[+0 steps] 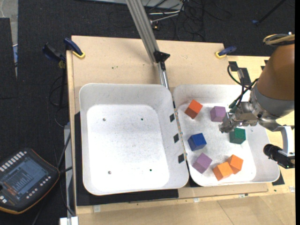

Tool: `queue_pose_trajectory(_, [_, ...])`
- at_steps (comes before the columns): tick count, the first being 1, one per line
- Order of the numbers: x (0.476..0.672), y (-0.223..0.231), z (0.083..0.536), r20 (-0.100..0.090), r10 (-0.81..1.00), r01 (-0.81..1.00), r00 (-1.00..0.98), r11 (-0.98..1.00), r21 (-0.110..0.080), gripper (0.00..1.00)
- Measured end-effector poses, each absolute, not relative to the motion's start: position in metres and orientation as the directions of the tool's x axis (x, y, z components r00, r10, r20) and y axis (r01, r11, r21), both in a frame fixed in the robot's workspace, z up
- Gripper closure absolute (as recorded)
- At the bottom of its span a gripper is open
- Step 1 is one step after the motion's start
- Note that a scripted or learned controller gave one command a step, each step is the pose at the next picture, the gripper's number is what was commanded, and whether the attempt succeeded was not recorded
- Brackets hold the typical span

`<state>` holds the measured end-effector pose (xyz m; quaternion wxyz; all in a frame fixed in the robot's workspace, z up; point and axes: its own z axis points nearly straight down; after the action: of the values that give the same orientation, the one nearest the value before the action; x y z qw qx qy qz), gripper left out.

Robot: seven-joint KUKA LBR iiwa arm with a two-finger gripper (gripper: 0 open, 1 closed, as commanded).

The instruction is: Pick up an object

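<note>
Nearest the camera view, at lower left, a teach pendant (21,181) lies on the floor; its screen text is too small to read. No brand or label is legible anywhere.

Task status — judged not complete. All blocks rest in the right bin (262,175): two orange blocks (228,167), two purple, one blue (197,141), another orange and a green block (238,136). The end effector (230,124) sits low, just beside the green block's upper left — whether it is spread or closed cannot be told, and no block is seen lifted. The left bin (89,107) adjoins.
</note>
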<state>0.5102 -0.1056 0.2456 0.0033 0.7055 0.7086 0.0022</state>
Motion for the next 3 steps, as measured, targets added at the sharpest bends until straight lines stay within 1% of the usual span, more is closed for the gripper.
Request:
queue_pose_trajectory(1, [0.512, -0.106, 0.292, -0.002, 1.0, 1.0, -0.004, 0.004, 0.007, 1.0])
queue_pose_trajectory(2, [0.511, -0.054, 0.27, 0.001, 1.0, 1.0, -0.008, 0.008, -0.001, 1.0])
queue_pose_trajectory(3, [0.507, 0.0, 0.271, 0.002, 1.0, 1.0, -0.009, 0.009, 0.0, 1.0])
